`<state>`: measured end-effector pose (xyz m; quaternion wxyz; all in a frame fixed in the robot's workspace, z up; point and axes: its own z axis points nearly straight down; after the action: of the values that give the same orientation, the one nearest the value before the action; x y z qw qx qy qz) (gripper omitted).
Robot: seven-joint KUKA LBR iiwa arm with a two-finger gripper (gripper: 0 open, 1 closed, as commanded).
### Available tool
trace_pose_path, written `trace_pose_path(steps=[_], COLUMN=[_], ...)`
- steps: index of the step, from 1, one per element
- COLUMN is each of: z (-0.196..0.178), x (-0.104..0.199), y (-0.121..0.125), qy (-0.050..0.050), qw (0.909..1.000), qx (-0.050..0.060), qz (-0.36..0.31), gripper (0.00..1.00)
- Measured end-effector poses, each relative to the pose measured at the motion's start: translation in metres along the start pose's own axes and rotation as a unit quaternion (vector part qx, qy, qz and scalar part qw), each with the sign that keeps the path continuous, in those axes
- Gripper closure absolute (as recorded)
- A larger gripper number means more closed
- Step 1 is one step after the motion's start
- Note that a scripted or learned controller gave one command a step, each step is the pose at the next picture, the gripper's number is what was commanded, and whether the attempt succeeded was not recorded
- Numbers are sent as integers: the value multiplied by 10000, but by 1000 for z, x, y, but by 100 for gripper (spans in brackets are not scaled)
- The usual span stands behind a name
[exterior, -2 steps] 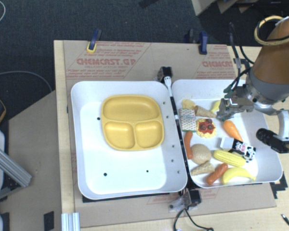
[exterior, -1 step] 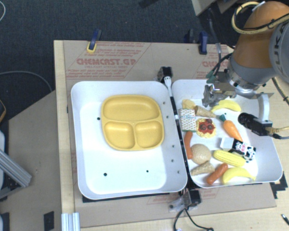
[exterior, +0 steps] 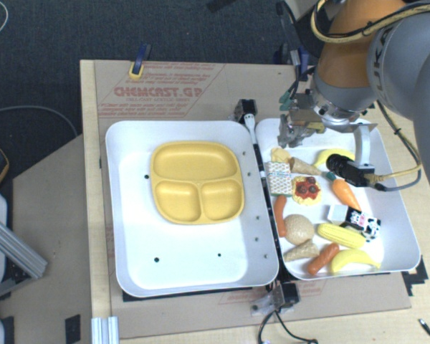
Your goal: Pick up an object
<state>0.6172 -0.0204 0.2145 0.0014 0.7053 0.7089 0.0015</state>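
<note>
Camera view risk: crowded toy food in right white bin [exterior: 405, 224]; grey two-finger gripper [exterior: 294, 136] may snag neighbours.
Fingers: spread cannot be told.

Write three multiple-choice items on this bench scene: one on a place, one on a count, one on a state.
1. The yellow tray lies in:
A. the left bin
B. the right bin
C. the cardboard outside the bins

2. The tray has how many compartments?
A. one
B. three
C. six

3. The claw is:
A. over the tray
B. over the right bin's far end, near the toy food
C. off the bench

Answers: 1 A, it sits inside the left bin. 2 B, one long section above two smaller ones. 3 B, it hangs beside the ice cream cone.
</note>
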Motion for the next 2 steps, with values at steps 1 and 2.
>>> trace_pose_path(steps=[1, 2], z=[-21, -9], x=[12, 13], y=[13, 0], qy=[-2, 0], qw=[10000, 10000], qx=[-5, 40], qz=[12, 30], gripper=[100, 100])
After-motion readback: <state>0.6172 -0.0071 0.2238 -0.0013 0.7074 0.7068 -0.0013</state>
